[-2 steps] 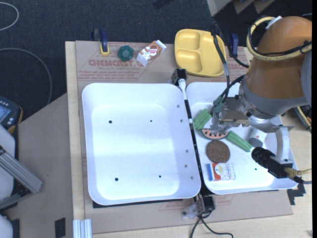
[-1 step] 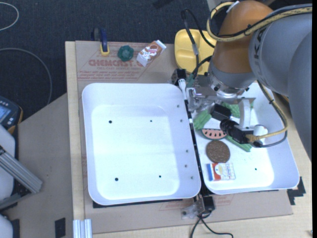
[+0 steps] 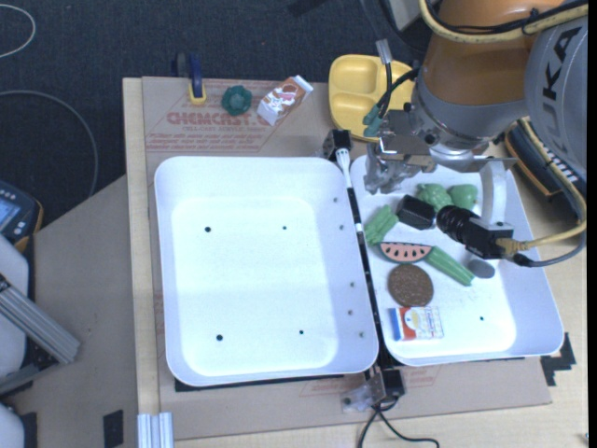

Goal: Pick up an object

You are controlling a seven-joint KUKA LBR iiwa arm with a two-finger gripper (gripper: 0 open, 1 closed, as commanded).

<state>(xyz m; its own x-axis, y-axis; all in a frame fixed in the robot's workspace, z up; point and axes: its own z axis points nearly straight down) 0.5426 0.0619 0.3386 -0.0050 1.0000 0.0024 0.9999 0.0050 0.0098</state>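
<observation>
Brown cardboard bench point(image 3: 233, 138) carries two shallow white bins. Over the right bin point(image 3: 527, 329) hangs the grey metal gripper point(image 3: 387, 177); below it lie a watermelon-slice toy point(image 3: 407, 250), brown round disc point(image 3: 410, 286) and green pieces.

Grey arm point(image 3: 476, 110) — orange band; cables
</observation>
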